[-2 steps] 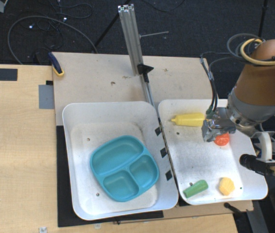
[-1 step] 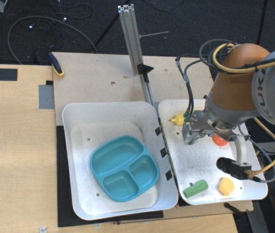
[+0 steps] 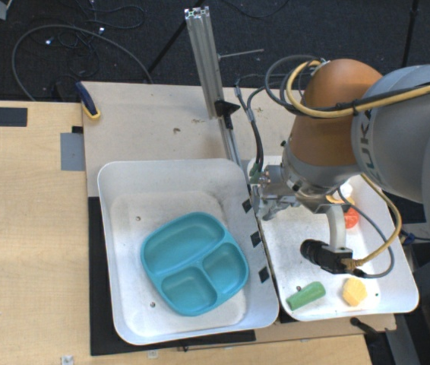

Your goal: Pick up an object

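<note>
Small objects lie loose in the white bin (image 3: 394, 283) on the right of the view, the one the arm reaches over. A green piece (image 3: 306, 296), stubby and rounded, rests near the front edge of that bin, and a yellow lump (image 3: 354, 292) sits just beside it, apart from it. Further back, an orange piece (image 3: 350, 219) peeks out, partly hidden behind the arm's hanging parts.

The grey arm (image 3: 401, 128) comes in from the right, its orange band (image 3: 340, 90) bulging above the wrist. The gripper (image 3: 274, 202) hangs low at the back left corner of the right bin, close against the wall shared by the two bins, well apart from the green and yellow pieces. From where I stand I cannot tell whether it is wide or closed, and I see nothing gripped in it. A black part (image 3: 326, 255) dangles below the wrist over the middle of the bin, with a yellow cable (image 3: 388, 238) looping to it.

The other bin (image 3: 116, 204) holds a blue divided tray (image 3: 194, 262), lying flat at a slant, three compartments facing up. A metal post (image 3: 203, 59) stands behind the bins on the wooden bench (image 3: 25, 242)
</note>
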